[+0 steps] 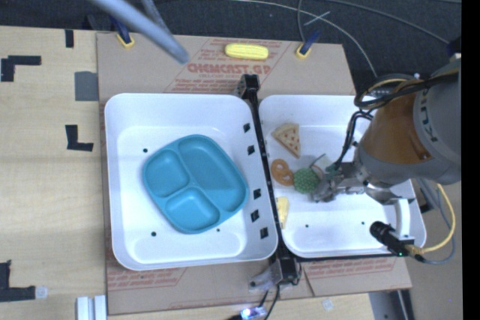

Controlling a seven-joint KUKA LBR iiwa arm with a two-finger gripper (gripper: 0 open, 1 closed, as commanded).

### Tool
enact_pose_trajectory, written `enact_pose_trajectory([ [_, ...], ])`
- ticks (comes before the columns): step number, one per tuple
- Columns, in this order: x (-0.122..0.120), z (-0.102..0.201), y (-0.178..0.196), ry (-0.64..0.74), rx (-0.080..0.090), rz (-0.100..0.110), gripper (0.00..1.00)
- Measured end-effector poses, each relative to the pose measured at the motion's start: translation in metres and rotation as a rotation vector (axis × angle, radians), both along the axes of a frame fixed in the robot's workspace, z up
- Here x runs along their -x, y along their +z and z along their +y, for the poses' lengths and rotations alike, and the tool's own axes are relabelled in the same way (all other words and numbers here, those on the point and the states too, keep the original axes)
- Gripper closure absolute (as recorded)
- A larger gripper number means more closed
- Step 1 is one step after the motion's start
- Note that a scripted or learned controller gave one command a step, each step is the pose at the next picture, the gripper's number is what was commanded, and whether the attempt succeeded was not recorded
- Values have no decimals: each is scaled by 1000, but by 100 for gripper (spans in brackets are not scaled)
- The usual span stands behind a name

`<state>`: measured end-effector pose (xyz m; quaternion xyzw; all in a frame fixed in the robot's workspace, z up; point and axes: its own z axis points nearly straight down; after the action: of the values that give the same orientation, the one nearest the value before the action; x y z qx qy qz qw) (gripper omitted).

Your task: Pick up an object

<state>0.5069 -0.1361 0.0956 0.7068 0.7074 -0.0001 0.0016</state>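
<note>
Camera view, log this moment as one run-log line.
tool: low in right bin | beside green object | grasp: unconfirmed | cheese wedge, pretzel nearby | blue tray: left bin

You are looking at a robotics lab test cell, not a home or shop. The tabletop (pixel 45 161) is bare wood marked with black tape pieces (pixel 73 136), and a printed cardboard sheet (pixel 217 71) lies under two white bins (pixel 120 116) set side by side. Yellow clamps (pixel 306 49) pin that sheet at the tabletop's far edge. Loose cables (pixel 337 4) trail over the dark floor beyond. An industrial arm (pixel 412 135) with an orange band reaches in from the right edge. The bins hold toy items: a blue divided plate (pixel 194 183), plastic cheese (pixel 287 139), a pretzel (pixel 283 171).
</note>
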Motion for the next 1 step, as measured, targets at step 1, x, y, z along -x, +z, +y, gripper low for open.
enact_pose_trajectory([
  [1,-5,0,63,1,-1,-2,100],
])
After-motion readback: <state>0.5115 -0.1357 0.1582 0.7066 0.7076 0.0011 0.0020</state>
